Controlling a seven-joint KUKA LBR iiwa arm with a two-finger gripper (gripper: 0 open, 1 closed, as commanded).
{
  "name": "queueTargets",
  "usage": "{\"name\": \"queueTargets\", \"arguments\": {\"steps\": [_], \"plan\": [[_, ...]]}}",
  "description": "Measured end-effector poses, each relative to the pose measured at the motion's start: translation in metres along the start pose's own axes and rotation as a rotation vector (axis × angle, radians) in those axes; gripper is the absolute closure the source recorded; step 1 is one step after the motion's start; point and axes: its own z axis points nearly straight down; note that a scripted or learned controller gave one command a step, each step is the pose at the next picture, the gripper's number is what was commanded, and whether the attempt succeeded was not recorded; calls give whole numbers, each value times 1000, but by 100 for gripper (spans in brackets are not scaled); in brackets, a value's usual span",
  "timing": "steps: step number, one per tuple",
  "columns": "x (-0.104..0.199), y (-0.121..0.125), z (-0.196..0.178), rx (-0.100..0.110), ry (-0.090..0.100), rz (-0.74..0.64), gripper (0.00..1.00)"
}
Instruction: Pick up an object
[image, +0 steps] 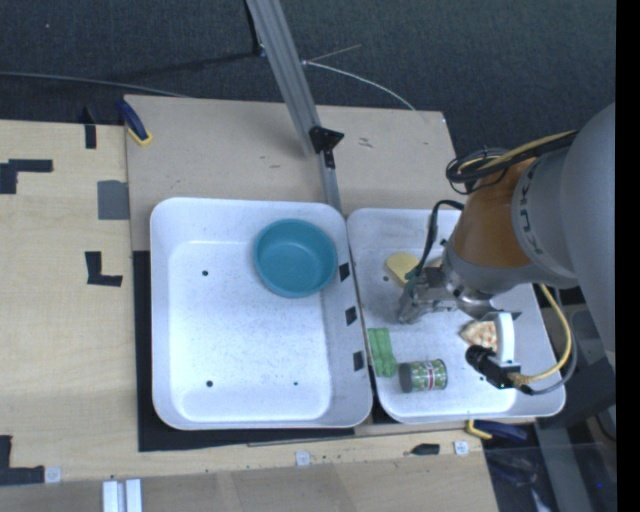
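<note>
1. Objects for picking are gathered in the right bin (455, 405); which one is targeted cannot be told. The bin is butted against the left bin along one shared edge, presumably so that items can be moved across.
2. Left bin (190, 340): the larger tray. It carries a single item.
3. Arm (520, 225): grey with an orange band, reached in over the right bin's far right corner and bent down toward its middle, judged to be placed for a pick.
4. Blue bowl (295, 257): upright, near the far right corner of the left bin, well apart from the gripper.
5. Gripper (412, 305): lowered near the middle of the right bin, just beside the yellow piece. Whether it is apart or together cannot be told, and nothing is seen held.
6. Small can (423, 376): laid on its side near the right bin's near edge.
7. Green packet (382, 351): flat, near the left edge of the right bin.
8. Yellow piece (402, 266): partly covered by the wrist, toward the far edge.
9. Pale wedge-shaped item (478, 331): near the right edge; its kind cannot be told.
</note>
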Motion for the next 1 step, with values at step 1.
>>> {"name": "queueTargets", "arguments": {"steps": [1], "plan": [[8, -2, -45, 2, 5, -1, 100]]}}
